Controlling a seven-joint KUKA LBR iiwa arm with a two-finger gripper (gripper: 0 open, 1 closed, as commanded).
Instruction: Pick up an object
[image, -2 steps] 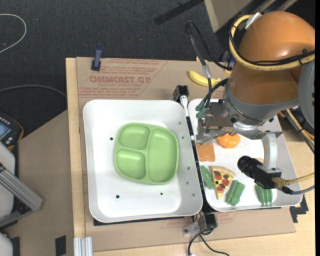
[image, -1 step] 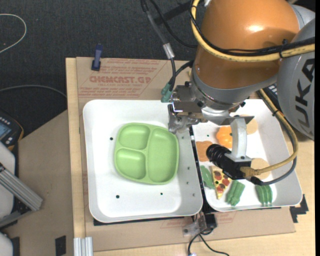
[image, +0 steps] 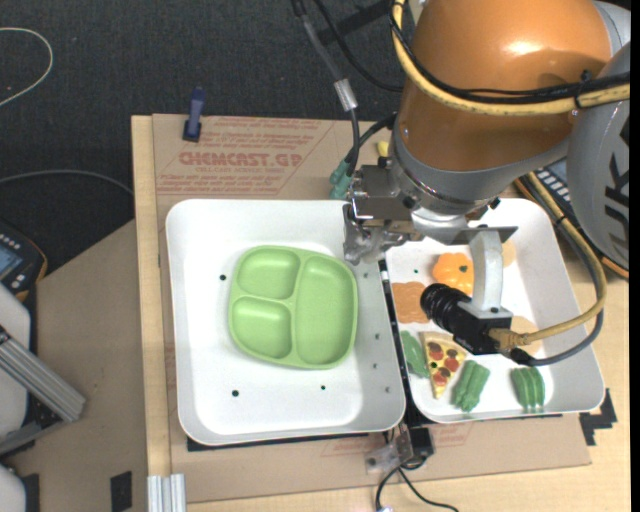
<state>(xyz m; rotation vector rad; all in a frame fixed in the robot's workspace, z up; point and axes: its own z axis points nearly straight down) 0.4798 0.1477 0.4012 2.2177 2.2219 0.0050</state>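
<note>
**A:** Where is the thing to pick?

**B:** Any loose piece would do, and most of them lie in the right bin (image: 562, 300). Nearest the gripper (image: 362, 240) is a tan toast-like piece (image: 407, 300), just beside the bin's left wall. An orange toy fruit (image: 450, 268) sits near it, partly hidden by the arm's hardware.

**A:** Is the gripper open or clenched?

**B:** I cannot tell, because the wrist hides it from above. I see nothing held in it. It hangs over the seam where the 2 bins meet, at the upper corner of the green divided plate (image: 295, 305).

**A:** What could go wrong?

**B:** I'd judge the seam to be the main risk. A straight descent there could strike the bin walls or the plate's rim and close on nothing. The toast piece looks flat and hugs the wall, so a grasp could skid over it or be blocked by the wall. Further down, the toy pizza slice (image: 440, 358) touches a green vegetable piece (image: 412, 352), so a grab there could push one aside or catch both.

**A:** And the count?

**B:** 1 toast piece, 1 orange fruit and 1 pizza slice. There are 3 green vegetable pieces, the other 2 (image: 470, 385) and (image: 527, 387) lying near the front wall. The left bin (image: 200, 300) holds 1 plate. The 2 bins rest on 1 cardboard-covered surface (image: 250, 160).
</note>
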